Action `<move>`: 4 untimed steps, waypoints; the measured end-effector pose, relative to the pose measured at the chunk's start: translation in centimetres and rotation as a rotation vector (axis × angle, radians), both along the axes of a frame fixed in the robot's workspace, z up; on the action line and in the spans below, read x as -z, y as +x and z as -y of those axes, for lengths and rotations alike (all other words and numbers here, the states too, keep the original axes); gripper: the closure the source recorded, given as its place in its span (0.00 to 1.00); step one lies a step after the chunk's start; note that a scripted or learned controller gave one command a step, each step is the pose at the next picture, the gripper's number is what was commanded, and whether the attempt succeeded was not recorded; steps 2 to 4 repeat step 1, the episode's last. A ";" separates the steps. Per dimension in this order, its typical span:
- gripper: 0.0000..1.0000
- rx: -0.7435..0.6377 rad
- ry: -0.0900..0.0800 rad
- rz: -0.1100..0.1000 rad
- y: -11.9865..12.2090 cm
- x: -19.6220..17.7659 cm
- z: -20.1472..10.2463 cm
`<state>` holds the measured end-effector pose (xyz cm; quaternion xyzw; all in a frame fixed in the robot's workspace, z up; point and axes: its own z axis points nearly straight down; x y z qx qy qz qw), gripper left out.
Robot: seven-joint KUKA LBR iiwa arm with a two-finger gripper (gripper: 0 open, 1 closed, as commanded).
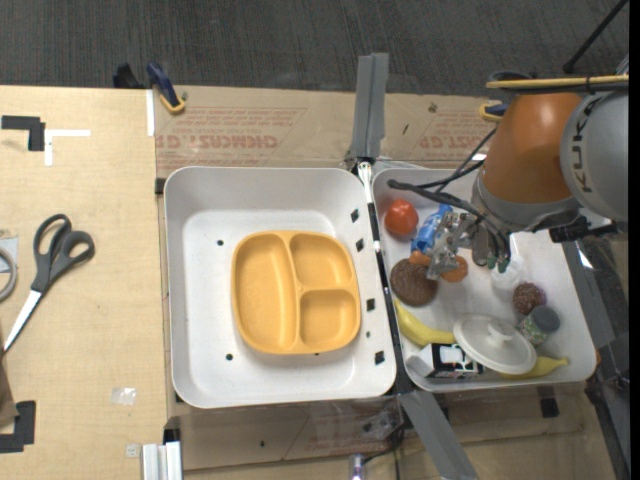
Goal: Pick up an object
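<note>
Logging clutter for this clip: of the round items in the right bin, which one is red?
The red ball, at the bin's far left corner, just left of the gripper. The brown disc and dark purple ball are duller, and the lid is white.
</note>
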<state>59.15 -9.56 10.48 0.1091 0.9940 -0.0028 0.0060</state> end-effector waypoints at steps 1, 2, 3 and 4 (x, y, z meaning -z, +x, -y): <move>1.00 0.071 0.006 -0.007 3.5 -11.6 -6.1; 1.00 0.071 0.006 -0.007 3.5 -11.6 -6.1; 1.00 0.071 0.006 -0.007 3.5 -11.6 -6.1; 1.00 0.071 0.006 -0.007 3.5 -11.6 -6.1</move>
